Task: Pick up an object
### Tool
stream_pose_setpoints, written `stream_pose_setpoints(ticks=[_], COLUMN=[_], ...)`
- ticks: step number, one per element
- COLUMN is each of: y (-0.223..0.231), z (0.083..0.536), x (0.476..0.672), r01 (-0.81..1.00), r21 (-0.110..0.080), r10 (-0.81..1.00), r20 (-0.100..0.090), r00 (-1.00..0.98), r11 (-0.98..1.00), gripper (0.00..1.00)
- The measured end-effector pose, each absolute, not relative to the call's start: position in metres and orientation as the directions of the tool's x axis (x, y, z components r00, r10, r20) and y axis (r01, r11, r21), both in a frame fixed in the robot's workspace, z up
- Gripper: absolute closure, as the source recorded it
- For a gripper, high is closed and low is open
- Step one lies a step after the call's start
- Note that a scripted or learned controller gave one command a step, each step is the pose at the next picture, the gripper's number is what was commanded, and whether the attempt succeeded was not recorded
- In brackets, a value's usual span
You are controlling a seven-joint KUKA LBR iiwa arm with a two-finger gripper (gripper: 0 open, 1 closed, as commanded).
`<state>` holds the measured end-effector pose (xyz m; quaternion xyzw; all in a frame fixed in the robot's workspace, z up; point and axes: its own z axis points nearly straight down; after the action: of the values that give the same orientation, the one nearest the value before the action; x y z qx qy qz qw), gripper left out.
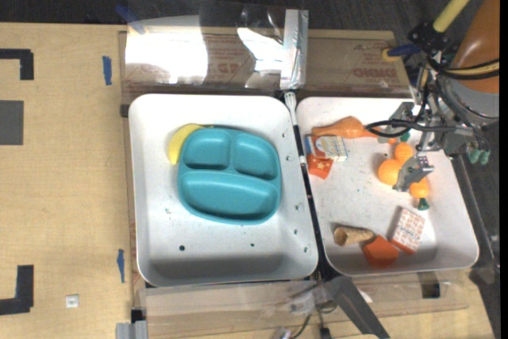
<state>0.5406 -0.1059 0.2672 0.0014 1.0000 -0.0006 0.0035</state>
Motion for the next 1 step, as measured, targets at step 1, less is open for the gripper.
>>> stream_pose_setpoints(ticks=[1], y=[-0.1481], z=[0.094], x=[0.5579], r01=[-0.025], r21=[-0.002], r10=[-0.025], r20=[-0.01], r00=[-1.0], r11=[1.0], gripper=[0.0])
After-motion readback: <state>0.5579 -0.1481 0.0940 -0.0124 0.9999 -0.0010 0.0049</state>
